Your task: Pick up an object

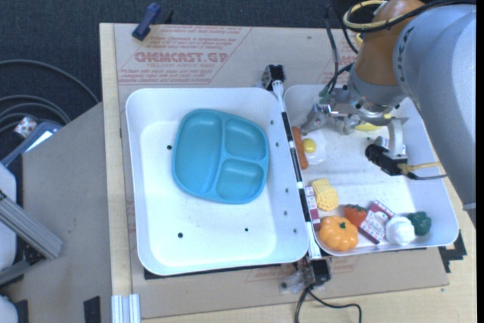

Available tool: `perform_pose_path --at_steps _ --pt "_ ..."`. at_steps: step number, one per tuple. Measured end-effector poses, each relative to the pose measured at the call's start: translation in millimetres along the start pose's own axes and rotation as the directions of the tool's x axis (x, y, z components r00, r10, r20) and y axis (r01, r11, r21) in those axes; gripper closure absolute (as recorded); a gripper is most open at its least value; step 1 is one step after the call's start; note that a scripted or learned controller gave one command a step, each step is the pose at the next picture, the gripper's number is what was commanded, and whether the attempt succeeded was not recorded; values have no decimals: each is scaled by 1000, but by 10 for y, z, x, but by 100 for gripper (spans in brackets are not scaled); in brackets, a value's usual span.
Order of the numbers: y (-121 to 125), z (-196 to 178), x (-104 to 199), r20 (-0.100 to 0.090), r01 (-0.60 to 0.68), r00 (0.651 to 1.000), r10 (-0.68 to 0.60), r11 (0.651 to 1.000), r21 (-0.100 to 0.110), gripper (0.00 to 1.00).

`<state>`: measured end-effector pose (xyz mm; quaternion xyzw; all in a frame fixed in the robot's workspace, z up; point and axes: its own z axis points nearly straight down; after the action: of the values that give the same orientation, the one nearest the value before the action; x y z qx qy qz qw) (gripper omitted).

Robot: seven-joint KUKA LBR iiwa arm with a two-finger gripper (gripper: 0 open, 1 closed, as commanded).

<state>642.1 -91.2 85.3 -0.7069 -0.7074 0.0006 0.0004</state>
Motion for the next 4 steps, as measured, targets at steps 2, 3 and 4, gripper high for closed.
perform_pose_path --at_steps 2,3,4 --pt "246 2 -1 1 1 1000 -1 1000 -2 0" --pt "245 2 -2 1 1 1000 -1 1000 -2 0" --pt "245 3 0 1 1 1000 -1 1000 -1 0"
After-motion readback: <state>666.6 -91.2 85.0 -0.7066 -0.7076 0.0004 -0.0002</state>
